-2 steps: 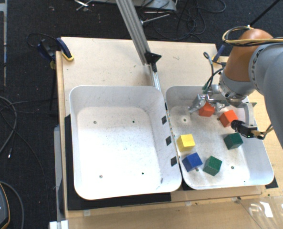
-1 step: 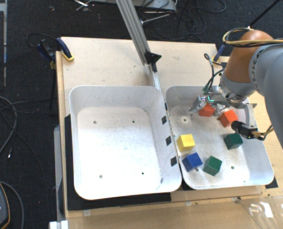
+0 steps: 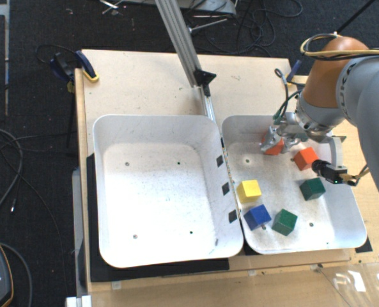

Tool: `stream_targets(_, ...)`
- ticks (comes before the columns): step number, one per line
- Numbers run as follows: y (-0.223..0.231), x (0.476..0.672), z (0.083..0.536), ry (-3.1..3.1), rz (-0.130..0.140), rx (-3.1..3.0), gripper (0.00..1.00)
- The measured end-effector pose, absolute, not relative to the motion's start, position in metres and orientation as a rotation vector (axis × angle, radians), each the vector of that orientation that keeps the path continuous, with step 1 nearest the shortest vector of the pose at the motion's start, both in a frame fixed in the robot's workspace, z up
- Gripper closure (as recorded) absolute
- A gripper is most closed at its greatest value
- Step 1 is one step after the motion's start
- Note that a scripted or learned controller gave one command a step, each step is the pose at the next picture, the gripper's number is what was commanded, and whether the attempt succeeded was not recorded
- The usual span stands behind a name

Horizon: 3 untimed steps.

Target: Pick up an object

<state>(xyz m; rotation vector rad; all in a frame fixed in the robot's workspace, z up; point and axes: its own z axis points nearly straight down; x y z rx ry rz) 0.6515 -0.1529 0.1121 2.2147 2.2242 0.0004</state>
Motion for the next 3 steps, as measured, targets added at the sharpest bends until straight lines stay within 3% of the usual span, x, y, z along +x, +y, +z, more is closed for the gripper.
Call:
stream_targets(1,-0.12,0.676,0.154,2.226,0.005,2.212,1.0)
stream_targets(2,-0.089,0.575,0.239,2.22,0.005,2.219,1.0)
stream_targets(3,-0.114,0.555,0.165,2.222,-0.01,2.23,1.0)
